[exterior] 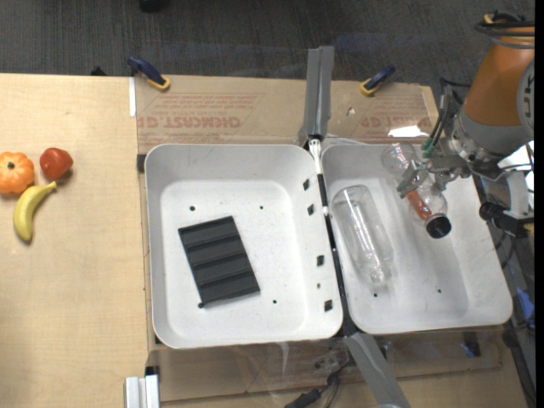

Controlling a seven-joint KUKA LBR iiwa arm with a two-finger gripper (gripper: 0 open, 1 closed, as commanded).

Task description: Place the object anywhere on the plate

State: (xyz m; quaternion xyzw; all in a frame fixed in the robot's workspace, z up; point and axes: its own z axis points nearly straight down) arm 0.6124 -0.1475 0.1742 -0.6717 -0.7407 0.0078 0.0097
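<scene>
Pale wood bench [68, 313] w/ a sheet of brown cardboard [221, 113] under two white bins, dark floor behind. Far left on the wood: an orange fruit [15, 173] touching a red fruit [55, 162], and a banana [30, 212] just below them. Two blue-and-yellow clamps [150, 73] grip the cardboard's back edge. The left bin [157, 228] holds a dark ribbed plate [218, 260], flat, set at a slight angle, approx. mid-bin toward the front. Nothing rests on it. In the right bin [476, 300], a clear bottle [364, 232] lies on its side near the left wall, well apart from the plate. To its right, toward the bin's back, is a small see-through item [419, 202] w/ a red-orange part, right under the end effector [422, 178]. Too blurred to tell whether the end effector is open or closed, or whether it grips the item. The grey arm w/ its orange band [501, 83] comes in from the right
</scene>
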